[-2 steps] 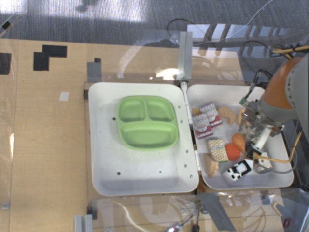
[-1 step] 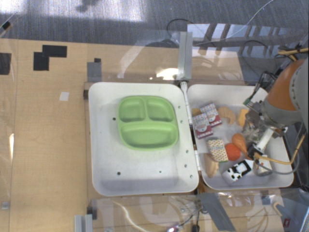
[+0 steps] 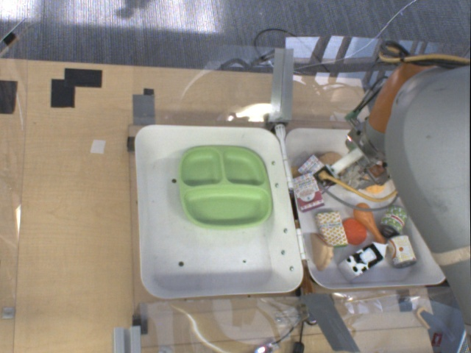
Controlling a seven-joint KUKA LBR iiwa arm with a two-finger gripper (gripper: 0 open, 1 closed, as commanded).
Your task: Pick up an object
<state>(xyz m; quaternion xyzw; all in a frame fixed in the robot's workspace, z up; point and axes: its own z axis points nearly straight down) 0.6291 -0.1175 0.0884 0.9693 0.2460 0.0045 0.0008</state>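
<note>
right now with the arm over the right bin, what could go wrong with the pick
Clutter: in the right bin the red ball touches the carrot-shaped piece and the patterned box, so a grasp may nudge neighbours or catch two.
View: the arm covers that bin's right part, so a pick there would be hard to confirm.
Edge: the black and white toy lies near the front wall, which could block a clean approach.

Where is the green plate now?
In the camera view, the green plate lies flat near the middle of the left white bin, beside the cluttered right bin.
</note>
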